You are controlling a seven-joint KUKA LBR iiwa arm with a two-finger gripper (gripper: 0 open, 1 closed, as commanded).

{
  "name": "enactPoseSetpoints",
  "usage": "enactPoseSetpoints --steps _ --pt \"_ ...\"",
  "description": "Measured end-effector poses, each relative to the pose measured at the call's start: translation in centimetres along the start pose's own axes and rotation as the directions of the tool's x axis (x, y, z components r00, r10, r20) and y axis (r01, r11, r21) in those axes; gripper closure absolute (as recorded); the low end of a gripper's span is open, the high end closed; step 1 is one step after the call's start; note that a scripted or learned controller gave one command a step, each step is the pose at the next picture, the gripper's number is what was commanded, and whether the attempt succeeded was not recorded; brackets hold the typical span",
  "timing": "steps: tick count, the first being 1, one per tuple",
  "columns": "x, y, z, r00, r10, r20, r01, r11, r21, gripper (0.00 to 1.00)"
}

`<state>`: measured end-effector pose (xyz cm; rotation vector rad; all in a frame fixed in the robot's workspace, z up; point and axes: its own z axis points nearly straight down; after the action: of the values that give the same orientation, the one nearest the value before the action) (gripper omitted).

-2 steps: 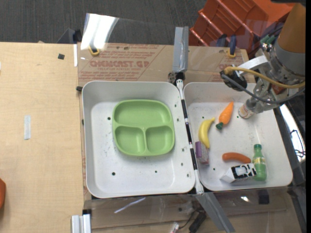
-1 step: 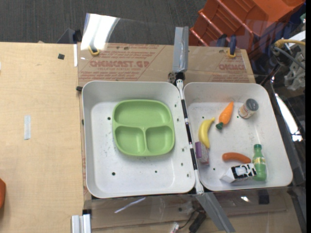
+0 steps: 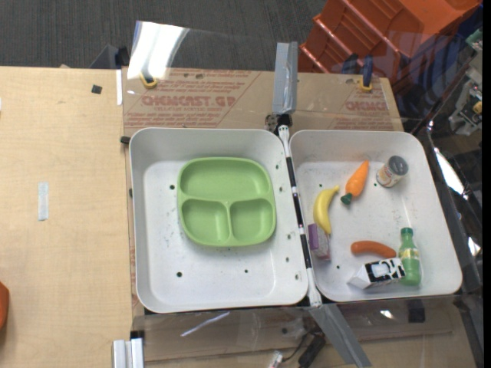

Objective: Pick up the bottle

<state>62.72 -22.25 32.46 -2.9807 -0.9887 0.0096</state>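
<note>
The green bottle (image 3: 409,257) lies in the right bin (image 3: 430,286), at its near right corner, cap pointing away, touching a small black-and-white carton (image 3: 380,273) on its left. Just beyond them rests a red-orange chili-shaped toy (image 3: 374,248). A small pink item (image 3: 318,241) sits by the bin's left wall, a banana (image 3: 323,208) just past it. Farther back lie a toy carrot (image 3: 355,181) and a small jar (image 3: 393,170). The left bin (image 3: 153,282) holds a green divided plate (image 3: 227,201). The jaws' state cannot be told.
</note>
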Motion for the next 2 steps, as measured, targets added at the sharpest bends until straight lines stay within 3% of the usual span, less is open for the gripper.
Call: enactPoseSetpoints --steps 1,2 --pt "5.0 -3.2 -7.9 0.906 0.422 -0.002 -0.422 0.906 -0.001 1.00" --pt "1.0 0.8 -6.1 0.905 0.425 0.000 -0.425 0.905 0.001 1.00"
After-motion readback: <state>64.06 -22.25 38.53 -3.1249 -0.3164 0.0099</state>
